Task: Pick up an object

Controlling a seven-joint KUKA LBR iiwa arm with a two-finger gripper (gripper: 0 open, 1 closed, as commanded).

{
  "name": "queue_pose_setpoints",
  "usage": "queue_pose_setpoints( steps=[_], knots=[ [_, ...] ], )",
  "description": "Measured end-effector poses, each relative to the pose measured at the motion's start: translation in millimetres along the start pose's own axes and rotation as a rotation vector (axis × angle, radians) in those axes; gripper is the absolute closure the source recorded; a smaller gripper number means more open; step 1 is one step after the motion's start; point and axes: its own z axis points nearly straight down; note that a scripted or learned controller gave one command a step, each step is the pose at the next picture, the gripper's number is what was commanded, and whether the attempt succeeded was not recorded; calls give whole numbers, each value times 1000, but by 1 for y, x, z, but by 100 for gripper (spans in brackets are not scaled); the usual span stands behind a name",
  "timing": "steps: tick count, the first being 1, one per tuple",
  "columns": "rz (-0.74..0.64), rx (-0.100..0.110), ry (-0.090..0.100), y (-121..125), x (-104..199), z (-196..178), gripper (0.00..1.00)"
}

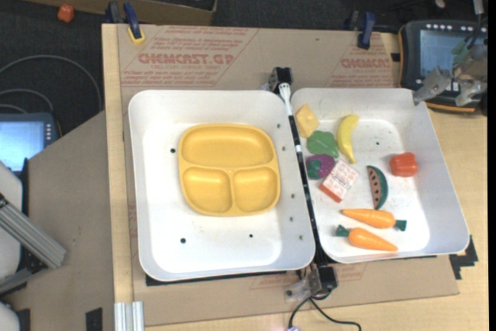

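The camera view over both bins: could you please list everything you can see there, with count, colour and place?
shallow white plastic bins: two, white, side by side on the bench
yellow divided plastic plate: one, left bin
yellow toy banana: one, right bin, upper middle
pale yellow toy chunk: one, right bin, upper left
green toy vegetable: one, beside the banana
purple toy vegetable: one, below the green one
red-and-white small packet: one, right bin centre
toy watermelon slice: one, right of the packet
red toy tomato: one, right side
orange toy carrots: two, near edge

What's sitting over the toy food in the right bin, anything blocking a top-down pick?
Nothing visible. The banana, tomato, watermelon slice and two carrots lie uncovered in the right bin, open from above.
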Motion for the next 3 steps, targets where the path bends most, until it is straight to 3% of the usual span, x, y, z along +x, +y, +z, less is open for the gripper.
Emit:
queue_pose_setpoints(
  steps=[1,2,3],
  knots=[
    [-7,11,7,-1,75,115,0],
    [-4,-4,-1,56,73,192,0],
    [-3,-7,-3,56,72,177,100]
  ],
)
